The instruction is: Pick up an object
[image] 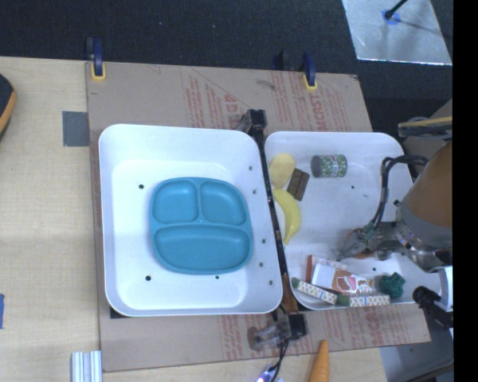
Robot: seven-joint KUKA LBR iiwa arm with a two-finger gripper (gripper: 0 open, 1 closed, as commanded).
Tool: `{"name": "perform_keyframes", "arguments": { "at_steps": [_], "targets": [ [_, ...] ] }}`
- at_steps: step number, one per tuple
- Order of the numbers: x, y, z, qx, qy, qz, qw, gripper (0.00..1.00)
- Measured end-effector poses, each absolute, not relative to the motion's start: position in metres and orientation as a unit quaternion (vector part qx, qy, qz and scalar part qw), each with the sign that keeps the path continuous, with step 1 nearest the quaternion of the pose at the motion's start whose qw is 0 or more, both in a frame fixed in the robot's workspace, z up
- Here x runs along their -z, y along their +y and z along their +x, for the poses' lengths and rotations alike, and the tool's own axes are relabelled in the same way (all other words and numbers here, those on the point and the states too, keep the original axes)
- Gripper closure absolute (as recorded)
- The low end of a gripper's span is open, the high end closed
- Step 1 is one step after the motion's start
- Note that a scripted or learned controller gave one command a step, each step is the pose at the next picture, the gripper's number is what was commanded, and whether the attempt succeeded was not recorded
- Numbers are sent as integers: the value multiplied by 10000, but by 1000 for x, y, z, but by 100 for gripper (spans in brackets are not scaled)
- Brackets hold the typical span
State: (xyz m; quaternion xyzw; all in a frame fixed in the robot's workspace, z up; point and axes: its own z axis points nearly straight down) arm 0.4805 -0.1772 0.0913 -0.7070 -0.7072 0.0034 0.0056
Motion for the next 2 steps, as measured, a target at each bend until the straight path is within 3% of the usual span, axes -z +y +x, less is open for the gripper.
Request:
{"name": "perform_keyframes", "arguments": {
  "at_steps": [1,2],
  "targets": [
    [-92,-131,522,-3,-7104,-7038,2,0],
    [-102,-134,520,-17,-7098,-7044,10,100]
  ]
}}
